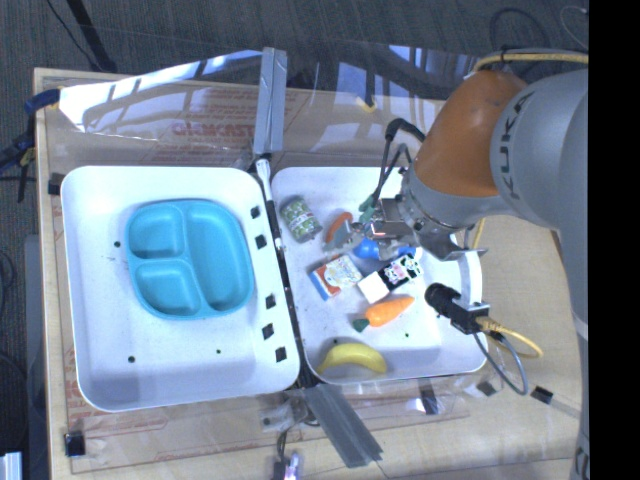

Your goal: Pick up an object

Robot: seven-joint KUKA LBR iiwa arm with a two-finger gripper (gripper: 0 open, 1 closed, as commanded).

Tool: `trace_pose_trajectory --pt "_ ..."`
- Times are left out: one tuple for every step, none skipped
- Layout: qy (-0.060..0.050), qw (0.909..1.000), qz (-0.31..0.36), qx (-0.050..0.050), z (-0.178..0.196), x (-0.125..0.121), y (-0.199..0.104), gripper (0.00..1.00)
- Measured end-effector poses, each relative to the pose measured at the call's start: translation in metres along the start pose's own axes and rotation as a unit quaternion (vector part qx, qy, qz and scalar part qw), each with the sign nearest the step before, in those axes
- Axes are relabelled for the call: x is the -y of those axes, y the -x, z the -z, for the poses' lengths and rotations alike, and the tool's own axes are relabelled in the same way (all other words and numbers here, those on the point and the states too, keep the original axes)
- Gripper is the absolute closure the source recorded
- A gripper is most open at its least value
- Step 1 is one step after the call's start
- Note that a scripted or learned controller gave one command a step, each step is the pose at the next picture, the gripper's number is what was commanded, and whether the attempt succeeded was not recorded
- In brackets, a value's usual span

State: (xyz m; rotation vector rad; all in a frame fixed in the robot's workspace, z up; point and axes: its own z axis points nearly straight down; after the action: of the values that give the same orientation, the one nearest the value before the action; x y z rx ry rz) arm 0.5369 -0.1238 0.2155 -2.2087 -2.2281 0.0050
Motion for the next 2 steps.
trace_pose_trajectory --pt "0.007 0.9947 0.103 0.002 -0.119 -0.034 0.015 0.00" --pt "0.007 0.9945 0.104 0.004 -0.108 -0.036 0.016 1.00"
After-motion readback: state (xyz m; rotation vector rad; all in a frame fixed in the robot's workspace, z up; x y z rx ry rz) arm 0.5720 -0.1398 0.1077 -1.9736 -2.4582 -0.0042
